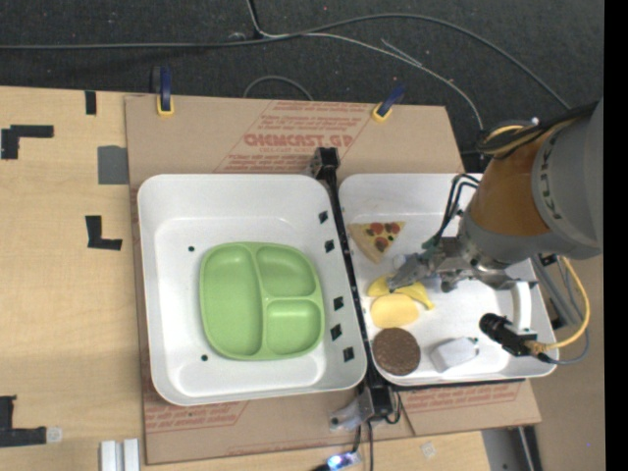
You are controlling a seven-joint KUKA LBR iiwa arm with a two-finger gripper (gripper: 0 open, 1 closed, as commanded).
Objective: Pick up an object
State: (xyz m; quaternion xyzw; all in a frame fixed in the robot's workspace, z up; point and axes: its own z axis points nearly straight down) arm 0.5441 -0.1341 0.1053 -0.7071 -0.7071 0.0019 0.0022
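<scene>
4 things sit in the right bin point(432, 189) and I only need 1 of them. My gripper point(407, 276) is down low in that bin, right over the banana point(420, 297), close to the pizza slice point(378, 237). Honestly I cannot tell from this angle how it is set, or whether anything is caught in it, so I'm not claiming a grab.

The banana looks like a small toy, so my guess is light, fairly stiff plastic, smooth and a bit slippery. It's curved, so I'd pinch across the narrow middle, not along its length, or it'll squirt out sideways.

The yellow piece point(392, 311) touches the banana on the left and looks rounded, probably rolls away if nudged. The brown disc point(396, 349) just below it is flat and low, hard to get under, likely a bad pick. The grey block point(453, 353) near the bin's front edge has squarer sides and sits apart from the rest, so that's the easy fallback. The pizza slice lies flat too, thin, probably needs an edge pinch.

The left bin point(157, 204) holds a green divided plate point(260, 297), wide and shallow, too broad for me to grip anywhere but the rim. I'm leaving that alone.
</scene>
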